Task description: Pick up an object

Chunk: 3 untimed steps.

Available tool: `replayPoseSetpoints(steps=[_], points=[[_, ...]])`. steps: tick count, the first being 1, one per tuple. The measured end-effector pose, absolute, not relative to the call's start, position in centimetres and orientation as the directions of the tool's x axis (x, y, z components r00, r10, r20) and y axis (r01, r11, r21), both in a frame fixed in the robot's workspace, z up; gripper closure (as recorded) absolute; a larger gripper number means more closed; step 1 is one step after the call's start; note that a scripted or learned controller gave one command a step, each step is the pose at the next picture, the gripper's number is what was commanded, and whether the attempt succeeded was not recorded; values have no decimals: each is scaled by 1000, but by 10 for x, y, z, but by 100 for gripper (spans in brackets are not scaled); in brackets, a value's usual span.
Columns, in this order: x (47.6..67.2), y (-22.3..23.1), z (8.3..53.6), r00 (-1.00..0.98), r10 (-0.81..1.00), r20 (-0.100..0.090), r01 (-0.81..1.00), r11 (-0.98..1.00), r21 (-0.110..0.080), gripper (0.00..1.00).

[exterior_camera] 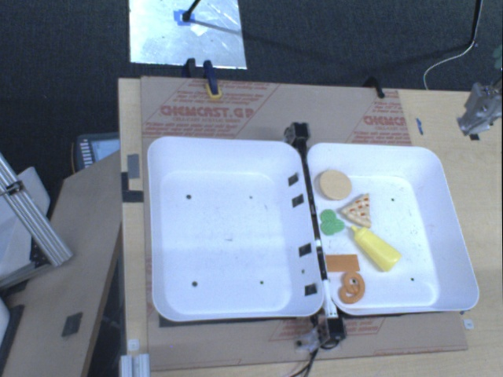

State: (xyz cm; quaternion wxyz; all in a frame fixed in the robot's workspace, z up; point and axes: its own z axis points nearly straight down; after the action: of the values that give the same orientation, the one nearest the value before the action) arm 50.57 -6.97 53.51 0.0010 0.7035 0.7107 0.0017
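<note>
Objects — six in right bin [440,210]; pretzel [351,287] nearest front.

Lab bench [440,124], twin white bins [228,151]

Beyond my two white bins [224,151], a shiny metal sheet [187,22] lies at the far edge of the bench, a blue mark near its middle. A brown cardboard sheet [259,104] printed in red letters sits under the bins, held by a blue-and-yellow clamp [211,81]. To the left stands a slanted aluminium rail [31,214].
</note>
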Motion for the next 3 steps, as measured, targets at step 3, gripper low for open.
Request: replayPoseSetpoints(steps=[3], points=[[514,115,542,-8,1000,4,1000,8,14,100]])
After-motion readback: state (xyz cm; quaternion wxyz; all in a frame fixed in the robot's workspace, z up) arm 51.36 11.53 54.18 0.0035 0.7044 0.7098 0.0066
